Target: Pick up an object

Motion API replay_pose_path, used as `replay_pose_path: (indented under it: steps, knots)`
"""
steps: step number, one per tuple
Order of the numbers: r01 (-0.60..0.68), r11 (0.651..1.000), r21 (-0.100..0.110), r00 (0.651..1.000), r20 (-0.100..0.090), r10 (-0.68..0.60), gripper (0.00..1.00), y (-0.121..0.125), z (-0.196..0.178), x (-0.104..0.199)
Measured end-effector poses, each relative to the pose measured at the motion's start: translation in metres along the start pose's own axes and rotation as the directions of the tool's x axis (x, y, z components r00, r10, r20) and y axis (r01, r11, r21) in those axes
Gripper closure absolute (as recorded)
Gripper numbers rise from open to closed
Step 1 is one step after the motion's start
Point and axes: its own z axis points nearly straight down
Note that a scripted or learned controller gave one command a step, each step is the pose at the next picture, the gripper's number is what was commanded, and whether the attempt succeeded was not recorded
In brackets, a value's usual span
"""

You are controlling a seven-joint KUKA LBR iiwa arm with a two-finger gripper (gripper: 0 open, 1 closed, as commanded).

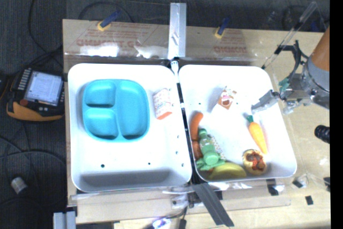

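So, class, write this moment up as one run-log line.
gripper: over right bin's right edge, nothing held | nearest: carrot | left bin: blue tray | pick: not yet done

We see two white bins side by side. The left bin (pixel 75 131) holds a blue tray (pixel 115 109) and, to its right, a small can (pixel 162 104). In the right bin (pixel 278 131), a carton (pixel 227 98) lies toward the far side, a carrot (pixel 258 135) at the right, and a banana (pixel 225 170), a green bottle (pixel 209 153) and a pizza slice (pixel 254 161) at the near side. The gripper (pixel 266 100) hangs over that bin's right edge, touching nothing.
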Motion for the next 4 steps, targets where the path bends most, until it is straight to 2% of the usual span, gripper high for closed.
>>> replay_pose_path:
  steps: [1, 2, 3, 4]
  knots:
    - [-0.01, 1.0, 0.002, 1.0, -0.002, 0.01, 0.0, 0.035, 0.12, -0.041]
    - [0.01, 1.0, -0.005, 1.0, -0.008, -0.01, 0.0, 0.028, 0.166, -0.029]
    - [0.009, 1.0, -0.002, 1.0, -0.006, -0.009, 1.0, 0.027, 0.159, -0.029]
    - [-0.032, 0.999, 0.0, 0.999, 0.002, 0.032, 1.0, -0.003, 0.035, -0.005]
